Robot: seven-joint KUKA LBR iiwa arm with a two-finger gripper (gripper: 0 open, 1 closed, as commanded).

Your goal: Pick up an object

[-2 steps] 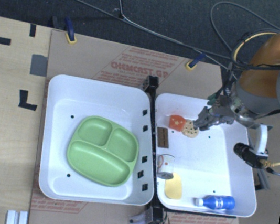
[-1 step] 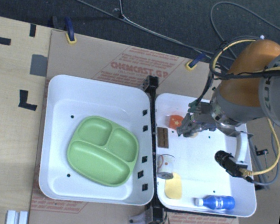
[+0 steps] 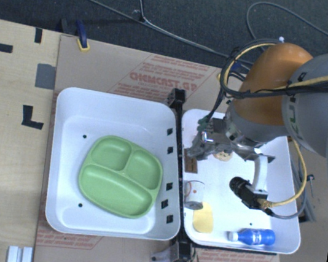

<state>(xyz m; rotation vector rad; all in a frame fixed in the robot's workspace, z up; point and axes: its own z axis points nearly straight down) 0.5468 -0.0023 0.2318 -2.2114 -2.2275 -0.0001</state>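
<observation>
1. Over the right bin (image 3: 286, 238), the gripper (image 3: 202, 147) hangs by the left wall; whether its jaws are wide or narrow cannot be told.
2. Below it lie a clear cup (image 3: 193, 193), yellow piece (image 3: 203, 219) and blue bottle (image 3: 253, 237).
3. Left bin (image 3: 66, 117): green divided plate (image 3: 121, 176).

I am seeing a divided plate (image 3: 121, 176) lying in the left bin (image 3: 67, 111); a bottle (image 3: 252, 236) is lying in the right bin's (image 3: 287, 232) near corner.

Grey arm (image 3: 326, 92), orange band, yellow cables
</observation>
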